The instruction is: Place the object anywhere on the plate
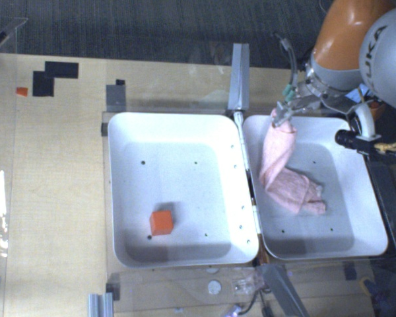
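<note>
While the hand lifts a pink cloth, an orange block sits apart.

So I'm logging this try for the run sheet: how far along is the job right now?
Done: the end effector has pinched one corner of the pink cloth and raised it. In hand: that corner hangs from it, while most of the cloth lies bunched in the right bin. Left: all of the placing; I can't make out a plate. The orange block sits in the left bin.
</note>
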Motion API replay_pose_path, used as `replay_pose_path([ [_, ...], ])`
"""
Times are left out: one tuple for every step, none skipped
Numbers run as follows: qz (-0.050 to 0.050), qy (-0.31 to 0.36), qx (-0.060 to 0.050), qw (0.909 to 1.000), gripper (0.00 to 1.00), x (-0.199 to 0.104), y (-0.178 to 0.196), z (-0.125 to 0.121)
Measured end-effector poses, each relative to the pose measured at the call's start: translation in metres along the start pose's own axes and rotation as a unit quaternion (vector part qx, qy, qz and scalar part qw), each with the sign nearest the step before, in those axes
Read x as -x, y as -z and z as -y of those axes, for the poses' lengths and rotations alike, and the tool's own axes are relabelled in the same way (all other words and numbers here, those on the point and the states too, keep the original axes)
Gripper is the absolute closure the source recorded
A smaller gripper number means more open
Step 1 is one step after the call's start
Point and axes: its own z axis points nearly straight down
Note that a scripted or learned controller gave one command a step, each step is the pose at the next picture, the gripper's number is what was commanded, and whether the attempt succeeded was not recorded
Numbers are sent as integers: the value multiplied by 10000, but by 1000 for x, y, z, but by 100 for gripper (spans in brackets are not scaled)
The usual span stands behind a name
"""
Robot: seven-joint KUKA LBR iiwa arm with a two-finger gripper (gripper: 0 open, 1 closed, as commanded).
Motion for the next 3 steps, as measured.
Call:
replay_pose_path([
  [-13, 2001, -4, 9798, 100, -56, 1, 1],
  [-16, 3910, 8, 9204, 100, -116, 4, -12],
  [-20, 5651, 17, 8250, 100, -166, -4, -13],
])
